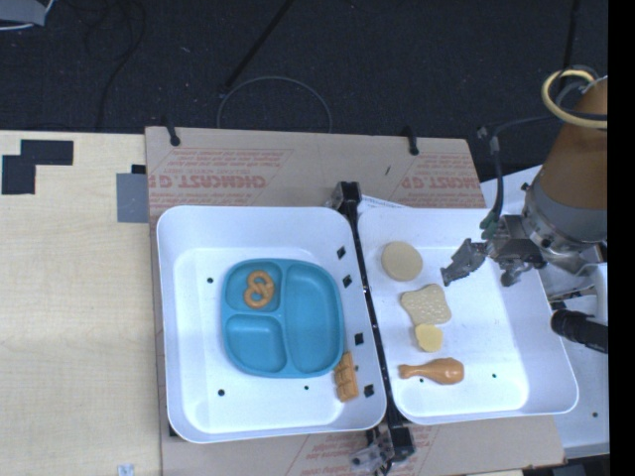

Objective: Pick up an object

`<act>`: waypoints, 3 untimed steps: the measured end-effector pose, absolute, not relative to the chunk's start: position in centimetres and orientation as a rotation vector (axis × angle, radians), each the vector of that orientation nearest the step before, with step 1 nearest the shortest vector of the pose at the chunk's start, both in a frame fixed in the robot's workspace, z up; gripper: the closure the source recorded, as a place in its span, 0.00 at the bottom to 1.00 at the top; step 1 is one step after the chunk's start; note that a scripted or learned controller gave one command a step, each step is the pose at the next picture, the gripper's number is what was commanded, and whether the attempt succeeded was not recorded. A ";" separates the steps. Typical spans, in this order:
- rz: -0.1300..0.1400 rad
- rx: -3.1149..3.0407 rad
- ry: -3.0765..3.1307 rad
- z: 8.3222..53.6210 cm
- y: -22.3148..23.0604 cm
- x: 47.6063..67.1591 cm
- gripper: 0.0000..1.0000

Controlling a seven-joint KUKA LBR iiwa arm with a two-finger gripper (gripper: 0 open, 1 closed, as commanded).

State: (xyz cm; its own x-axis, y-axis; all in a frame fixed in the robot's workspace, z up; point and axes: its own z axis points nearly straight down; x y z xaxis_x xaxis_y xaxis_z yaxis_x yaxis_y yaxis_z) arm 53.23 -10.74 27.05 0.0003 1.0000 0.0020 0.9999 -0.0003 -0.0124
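The gripper (486, 259) hangs over the right bin (536, 385), its two dark fingers (460, 265) spread apart with nothing between them. One finger points toward the middle of the bin, the other sits back nearer the wrist.

Just beyond the forward finger lies a round tan cookie (402, 260). A little nearer the bin's front edge than the fingers is a pale cracker (427, 305), with a small yellow piece (429, 338) touching or nearly touching it, and past those a drumstick (433, 371). Any of these could be the object to pick; none is touched yet.

My worry is the flatness of the cookie and cracker: I judge the fingers could close above them or skid off their edges. The cracker and yellow piece sit so close that a grab at one may nudge the other. The drumstick's rounded shape might roll out of a pinch.

Farther from the fingers, across the divider, the left bin (189, 266) holds a blue tray (298, 315) with a pretzel (259, 289) in one compartment, and a small orange block (345, 377) beside the tray. Both bins rest on cardboard (298, 167) on a light wooden bench (69, 315). Behind it is dark floor with loose cables (268, 28).
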 end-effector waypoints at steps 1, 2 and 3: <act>0.003 -2.218 -2.220 27.5 -10.8 53.4 0.00; 0.007 -2.216 -2.217 22.9 -10.7 52.7 0.00; 0.008 -2.217 -2.215 18.0 -11.5 52.5 0.00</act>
